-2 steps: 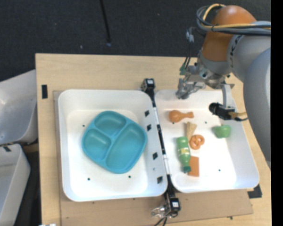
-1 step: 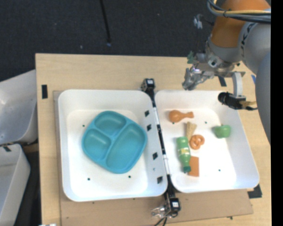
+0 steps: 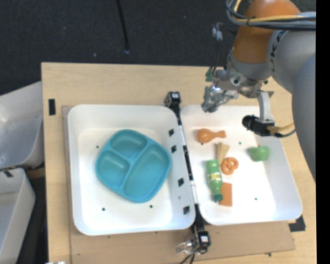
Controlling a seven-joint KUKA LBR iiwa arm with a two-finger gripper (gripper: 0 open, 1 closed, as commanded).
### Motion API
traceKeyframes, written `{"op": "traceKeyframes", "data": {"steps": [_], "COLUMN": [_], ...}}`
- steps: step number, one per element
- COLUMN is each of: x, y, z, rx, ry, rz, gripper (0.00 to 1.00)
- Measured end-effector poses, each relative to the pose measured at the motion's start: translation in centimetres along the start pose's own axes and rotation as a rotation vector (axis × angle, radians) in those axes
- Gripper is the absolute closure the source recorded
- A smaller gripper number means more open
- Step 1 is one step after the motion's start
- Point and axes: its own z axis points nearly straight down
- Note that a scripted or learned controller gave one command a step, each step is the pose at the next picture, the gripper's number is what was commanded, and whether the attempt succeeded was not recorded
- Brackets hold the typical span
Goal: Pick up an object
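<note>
The right bin (image 3: 275, 197) holds several small items: an orange drumstick-shaped toy (image 3: 210, 135), a green bottle (image 3: 214, 178), an orange pretzel (image 3: 229, 165), a tan cone (image 3: 222, 149), an orange block (image 3: 226, 194) and a green cup-like piece (image 3: 258, 153). My gripper (image 3: 211, 103) hangs over the far left corner of that bin, raised above the drumstick toy. Nothing shows between its fingers.
A blue divided plate (image 3: 133, 165) lies in the left bin (image 3: 82, 202). A ridge with black clips (image 3: 182, 164) separates the two bins. A black fitting (image 3: 258, 124) on the arm's side hangs over the right bin's far edge.
</note>
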Motion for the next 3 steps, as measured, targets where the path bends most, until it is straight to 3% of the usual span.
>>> {"op": "traceKeyframes", "data": {"steps": [1,3], "x": [4.6,15.0], "y": [-3.2,-6.7], "z": [-0.5,-0.3], "rx": [0.0,0.001], "ry": [0.001,0.002], "rz": [-0.001,-0.004], "gripper": [1.0,1.0]}}
